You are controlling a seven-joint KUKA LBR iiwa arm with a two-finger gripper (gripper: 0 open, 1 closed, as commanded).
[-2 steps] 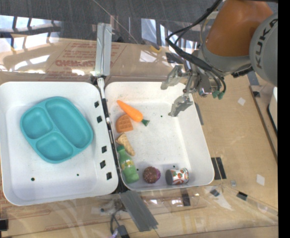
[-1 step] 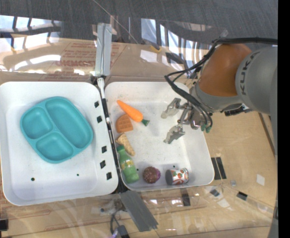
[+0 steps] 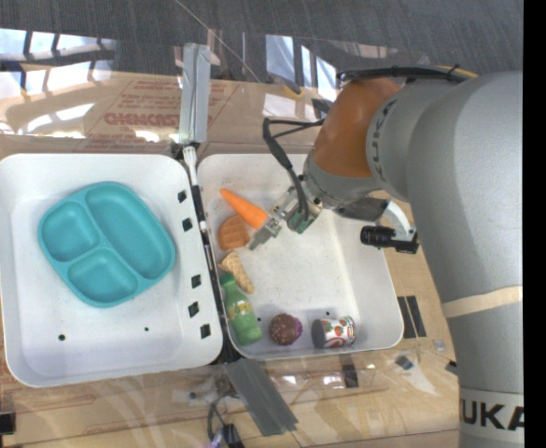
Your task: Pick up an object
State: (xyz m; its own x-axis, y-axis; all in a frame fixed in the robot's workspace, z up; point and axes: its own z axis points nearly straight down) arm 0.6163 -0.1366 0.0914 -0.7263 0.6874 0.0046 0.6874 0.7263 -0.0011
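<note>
- Claw hangs low in the right bin, fingers slightly parted, nothing between them.
- Its tips sit just beside the carrot and the brown round piece.
- Green bottle, purple ball and small can lie along the near wall.
- "KUKA" reads on the arm.

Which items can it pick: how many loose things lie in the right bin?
6: carrot, brown round piece, tan piece, green bottle, dark ball, can. Arm may hide more.
</note>
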